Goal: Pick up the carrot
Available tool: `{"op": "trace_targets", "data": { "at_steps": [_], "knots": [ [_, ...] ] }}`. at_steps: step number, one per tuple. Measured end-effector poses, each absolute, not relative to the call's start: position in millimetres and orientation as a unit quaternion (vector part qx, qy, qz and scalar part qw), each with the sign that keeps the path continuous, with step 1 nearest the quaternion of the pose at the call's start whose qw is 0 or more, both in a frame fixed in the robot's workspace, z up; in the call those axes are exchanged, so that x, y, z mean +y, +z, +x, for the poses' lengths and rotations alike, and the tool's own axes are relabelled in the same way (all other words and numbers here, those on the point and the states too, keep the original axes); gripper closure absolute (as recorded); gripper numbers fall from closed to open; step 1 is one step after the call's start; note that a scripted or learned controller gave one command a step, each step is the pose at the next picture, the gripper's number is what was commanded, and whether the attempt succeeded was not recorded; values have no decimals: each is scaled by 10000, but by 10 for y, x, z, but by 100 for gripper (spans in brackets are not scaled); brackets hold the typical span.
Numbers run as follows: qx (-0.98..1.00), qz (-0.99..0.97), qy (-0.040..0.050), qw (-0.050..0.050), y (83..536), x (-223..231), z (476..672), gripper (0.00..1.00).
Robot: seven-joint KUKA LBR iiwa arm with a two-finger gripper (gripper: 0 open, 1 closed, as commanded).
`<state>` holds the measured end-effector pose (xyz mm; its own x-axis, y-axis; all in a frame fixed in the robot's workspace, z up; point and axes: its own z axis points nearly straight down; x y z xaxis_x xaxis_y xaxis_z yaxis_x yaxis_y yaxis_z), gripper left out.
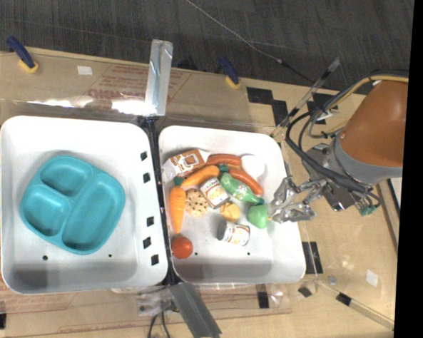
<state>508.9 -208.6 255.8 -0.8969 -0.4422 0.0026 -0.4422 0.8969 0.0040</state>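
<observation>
two white bins sit side by side on the bench, and the left bin [20, 260] carries just one big thing, a teal divided tray [72, 203], lying flat with its three compartments up, likely parked there as a drop spot. the right bin [223, 267] is where the clutter lives, a heap of toy food bunched toward its far left half.

the arm [374, 135] comes in from the right, orange band up top, cables trailing, and the gripper [286, 205] hangs over the right bin's right rim, just beside a green ball-like piece [258, 216]. jaws: i cannot tell whether they are apart or together, the metal there is a tangle at this angle, and nothing is seen between them.

now the target. the carrot [176, 207] lies along the left wall of the right bin, orange body pointing near, green top at the far end, touching a cookie [195, 203] on its right and sitting just far of a red tomato [182, 246]. hugging that wall, my read is it gives little room on one side, so the approach looks awkward. the gripper is well apart from it, across the pile.
</observation>
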Motion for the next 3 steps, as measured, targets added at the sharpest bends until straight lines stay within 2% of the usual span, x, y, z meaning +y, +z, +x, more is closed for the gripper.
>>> {"op": "trace_targets", "data": {
  "at_steps": [1, 2, 3],
  "knots": [
    [-9552, 2960, 21, -26, 3228, -2099, 4956, 100],
    [-9059, 4235, 19, -19, 3434, -2101, 4867, 100],
    [-8058, 5921, 17, -15, 3740, -2100, 4881, 100]
  ]
}}
